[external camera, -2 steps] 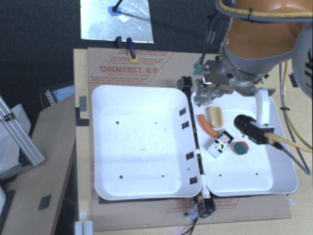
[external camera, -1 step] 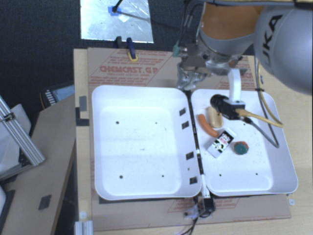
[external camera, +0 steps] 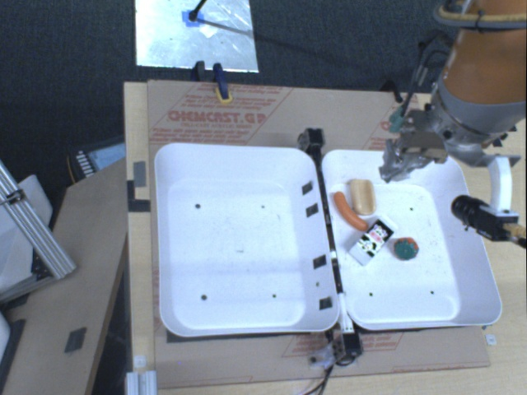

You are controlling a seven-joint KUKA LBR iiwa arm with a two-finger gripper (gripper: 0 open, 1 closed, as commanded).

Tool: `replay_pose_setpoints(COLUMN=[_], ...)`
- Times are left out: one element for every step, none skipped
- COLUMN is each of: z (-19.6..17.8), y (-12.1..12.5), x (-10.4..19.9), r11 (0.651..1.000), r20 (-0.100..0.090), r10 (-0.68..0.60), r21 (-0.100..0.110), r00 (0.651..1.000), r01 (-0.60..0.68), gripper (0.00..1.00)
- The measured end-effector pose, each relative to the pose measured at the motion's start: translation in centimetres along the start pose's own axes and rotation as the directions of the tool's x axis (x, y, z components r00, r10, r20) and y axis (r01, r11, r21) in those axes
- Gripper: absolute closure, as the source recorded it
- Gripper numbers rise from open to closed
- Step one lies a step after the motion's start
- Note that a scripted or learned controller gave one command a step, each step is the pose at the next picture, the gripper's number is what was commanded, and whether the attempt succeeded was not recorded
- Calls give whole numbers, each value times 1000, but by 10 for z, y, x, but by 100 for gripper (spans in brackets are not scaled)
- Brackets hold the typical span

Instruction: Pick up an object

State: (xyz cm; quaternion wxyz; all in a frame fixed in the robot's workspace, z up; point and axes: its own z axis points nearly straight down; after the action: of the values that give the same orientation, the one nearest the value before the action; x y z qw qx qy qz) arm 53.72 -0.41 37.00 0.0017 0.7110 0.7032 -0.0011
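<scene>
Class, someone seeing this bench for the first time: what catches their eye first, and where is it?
Probably the grey and orange arm at upper right, its claw hanging over the right bin. Next, the cluster in that bin: an orange sausage shape, a tan block, a small printed box and a teal ball.

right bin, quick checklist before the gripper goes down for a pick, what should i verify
1. Things to pick lie in the right bin: ok. A tan block, an orange sausage-shaped piece, a black and white card and a teal ball are there.
2. Gripper above a target: not ok, it hangs over the bin's upper left corner, beside the tan block.
3. Targets well separated: not ok, orange piece lies against the block.
4. Teal ball apart from the bin walls: ok.
5. Finger opening: cannot tell.
</scene>
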Motion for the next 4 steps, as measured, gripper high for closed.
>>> replay_pose_setpoints(z=[-60, -78, -11, -77], y=[-52, -29, 52, 22], x=[53, 126, 151, 189], r11=[1000, 1000, 1000, 1000], r20=[-7, -7, -3, -8], r10=[-21, -22, -16, -20], r21=[-8, -5, 1, -6], r00=[1000, 1000, 1000, 1000], r01=[21, 22, 16, 20], gripper=[100, 100, 100, 100])
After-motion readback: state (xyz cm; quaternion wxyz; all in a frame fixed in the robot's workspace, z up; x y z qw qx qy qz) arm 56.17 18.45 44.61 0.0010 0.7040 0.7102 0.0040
